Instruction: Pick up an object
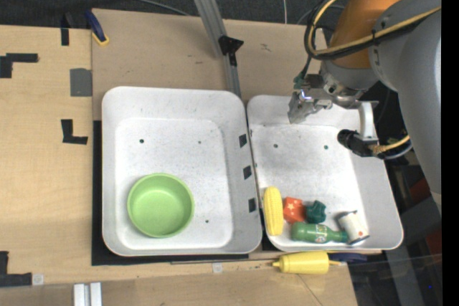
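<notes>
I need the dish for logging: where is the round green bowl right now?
The round green bowl sits in the near-left corner of the left white bin, across the divide from the yellow corn cob.

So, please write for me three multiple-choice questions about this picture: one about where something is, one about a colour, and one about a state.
1. Where does the green bowl lie?
A. In the left bin, near its front left corner
B. In the right bin, beside the toys
C. On the bench behind the bins

2. What colour is the corn cob in the right bin?
A. Blue
B. Yellow
C. White

3. Where is the gripper relative to the toys?
A. Pressed down among them
B. Over the green bowl
C. At the far edge of the right bin, apart from them

Answers:
1. A, the bowl sits alone in the left bin, low and to the left.
2. B, the cob is plainly yellow, at the left end of the toy cluster.
3. C, the gripper hangs at the bin's back rim, while the toys lie along the front.
</notes>
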